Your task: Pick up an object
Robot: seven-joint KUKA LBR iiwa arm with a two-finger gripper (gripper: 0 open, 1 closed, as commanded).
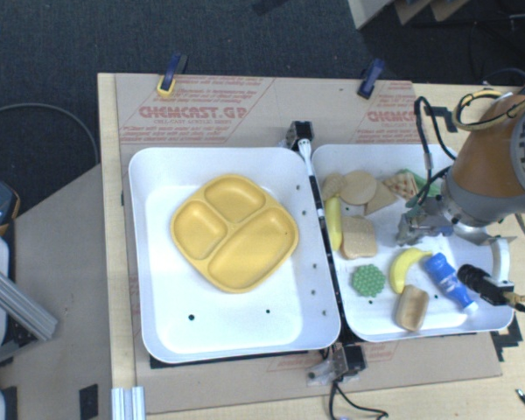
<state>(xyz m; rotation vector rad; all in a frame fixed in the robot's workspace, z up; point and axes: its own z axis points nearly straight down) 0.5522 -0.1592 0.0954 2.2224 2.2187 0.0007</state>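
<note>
where gripper (413, 231) hovers, banana (405, 267) lies below.

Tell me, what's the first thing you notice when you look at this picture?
The big yellow divided plate jumps out first, lying alone in the left white bin. Next comes the right white bin, crowded with toy food: a yellow banana, a bumpy green ball and a blue bottle. The grey and orange robot arm reaches in from the right, above that pile.

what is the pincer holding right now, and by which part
It cannot be told: the pincer hangs low in the right bin, above the toy food, its tips too small to judge.
</note>
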